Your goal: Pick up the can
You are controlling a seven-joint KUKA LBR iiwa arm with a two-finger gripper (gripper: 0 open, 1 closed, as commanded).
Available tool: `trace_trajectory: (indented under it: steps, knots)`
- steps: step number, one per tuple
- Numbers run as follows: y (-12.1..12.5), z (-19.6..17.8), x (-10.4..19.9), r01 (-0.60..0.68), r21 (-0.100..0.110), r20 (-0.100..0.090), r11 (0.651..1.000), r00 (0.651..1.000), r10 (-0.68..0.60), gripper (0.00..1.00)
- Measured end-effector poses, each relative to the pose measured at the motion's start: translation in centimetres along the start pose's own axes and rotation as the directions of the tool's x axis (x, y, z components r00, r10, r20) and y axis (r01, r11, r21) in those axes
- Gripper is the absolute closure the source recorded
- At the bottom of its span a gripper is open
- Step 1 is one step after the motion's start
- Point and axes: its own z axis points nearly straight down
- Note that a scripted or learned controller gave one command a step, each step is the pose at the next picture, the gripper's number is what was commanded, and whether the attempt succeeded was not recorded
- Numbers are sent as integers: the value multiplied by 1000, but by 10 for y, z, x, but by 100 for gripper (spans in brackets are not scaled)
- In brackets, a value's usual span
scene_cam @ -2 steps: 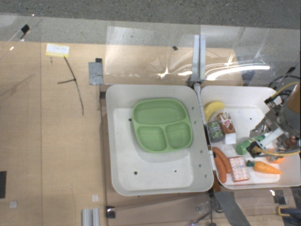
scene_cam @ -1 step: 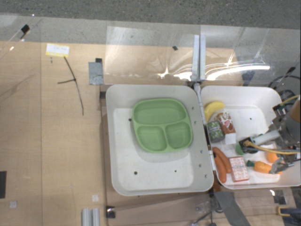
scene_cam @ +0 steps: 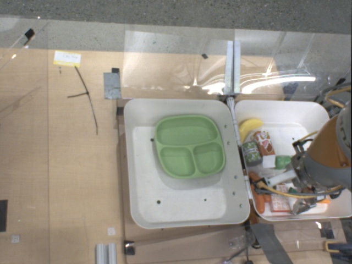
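The can (scene_cam: 252, 153) lies in the right bin (scene_cam: 286, 111), close to that bin's left wall, the wall it shares with the left bin (scene_cam: 137, 202). It is a small dark green can, apparently on its side, and it is crowded. A yellow banana-like piece (scene_cam: 250, 127) sits just beyond it toward the bin's far wall, a red and white packet (scene_cam: 265, 143) touches or nearly touches its right side, and a small green object (scene_cam: 282, 161) rests a little further right. Nearer the front wall of the bin lie an orange piece (scene_cam: 260, 202) and a flat printed card (scene_cam: 279, 203).

The arm (scene_cam: 330, 153) reaches over the right half of the right bin, its orange band uppermost, and the gripper (scene_cam: 305, 205) hangs low near the bin's front wall, well to the right of the can. Nothing can be made out between its tips, and whether it is parted or closed cannot be told from this angle.

The task appears to be in its approach step: the can is not yet grasped. The next move calls for carrying the gripper leftward and away from the front wall until it is above the can, turning the wrist so it spans the can's narrow width, then descending without catching the packet beside it. The green divided plate (scene_cam: 190, 146) in the left bin plays no part.
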Motion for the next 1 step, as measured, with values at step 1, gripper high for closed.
trace_trajectory:
  steps: [1]
  knots:
    - [1, -10, 1, 1, 0, -2, 1000, 1000, -1, 100]
